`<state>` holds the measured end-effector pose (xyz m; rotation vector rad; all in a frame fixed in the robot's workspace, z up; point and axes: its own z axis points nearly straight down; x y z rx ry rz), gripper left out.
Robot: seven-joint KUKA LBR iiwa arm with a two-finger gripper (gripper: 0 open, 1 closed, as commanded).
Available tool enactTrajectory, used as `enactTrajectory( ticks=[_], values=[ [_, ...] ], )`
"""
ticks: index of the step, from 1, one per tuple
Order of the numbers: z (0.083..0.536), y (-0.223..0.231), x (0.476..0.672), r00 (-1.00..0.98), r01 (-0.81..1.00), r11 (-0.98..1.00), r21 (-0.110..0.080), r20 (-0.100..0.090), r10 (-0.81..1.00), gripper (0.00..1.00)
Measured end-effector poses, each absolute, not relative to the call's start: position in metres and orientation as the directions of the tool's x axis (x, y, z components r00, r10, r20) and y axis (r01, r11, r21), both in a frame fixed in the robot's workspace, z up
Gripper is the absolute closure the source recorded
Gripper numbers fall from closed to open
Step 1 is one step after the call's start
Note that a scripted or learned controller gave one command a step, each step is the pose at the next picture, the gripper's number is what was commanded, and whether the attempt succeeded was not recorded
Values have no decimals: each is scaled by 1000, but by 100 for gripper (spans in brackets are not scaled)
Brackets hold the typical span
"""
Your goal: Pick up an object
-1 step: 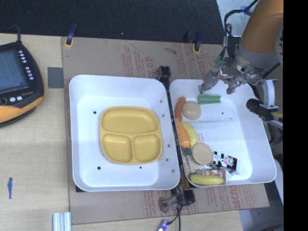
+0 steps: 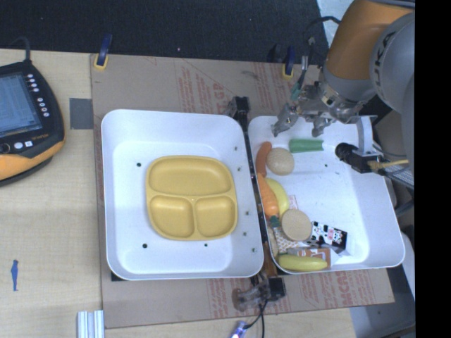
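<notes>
A pale wood-grain table [image 2: 49,217] is seen from above, and most of it is covered by a brown cardboard sheet [image 2: 176,83] printed with faint red lettering. The sheet is held at its far edge by two blue-and-yellow clamps [image 2: 103,52]. Beyond the table, a dark carpeted floor [image 2: 176,9] is visible. At the table's left edge, an orange and grey control pendant [image 2: 25,122] is cut off by the frame, its screen lit.

Two white bins are set side by side on the cardboard. In the left bin [image 2: 120,252], a yellow divided plate [image 2: 192,196] is laid flat near the middle. In the right bin [image 2: 373,217], objects are crowded along the left wall: a carrot [image 2: 265,178], a beige ball [image 2: 280,162], a round tan disc [image 2: 296,225], a banana [image 2: 303,263] and a black and white packet [image 2: 330,236]. A green cylinder [image 2: 306,145] lies near the far wall, apart from that pile.

The tool [image 2: 303,124] is held above the far edge of the right bin, just beyond the green cylinder, with its fingers spread apart and nothing between them. The arm [image 2: 359,48] is cut off at the right. What lies under the disc and banana is hard to make out.
</notes>
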<state>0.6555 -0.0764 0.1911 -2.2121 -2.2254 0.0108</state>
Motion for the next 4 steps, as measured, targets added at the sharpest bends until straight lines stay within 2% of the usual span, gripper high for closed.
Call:
enactTrajectory(
  ticks=[1, 2, 3, 4],
  values=[
    [101, -102, 656, -5, 1000, 5, -5, -3, 1000, 0],
    [92, -176, 656, -2, 1000, 2, -2, -1, 1000, 0],
    [92, -92, 638, -7, 1000, 7, -6, -2, 1000, 0],
    [91, -99, 655, -6, 1000, 6, -8, 0, 1000, 0]
  ],
)
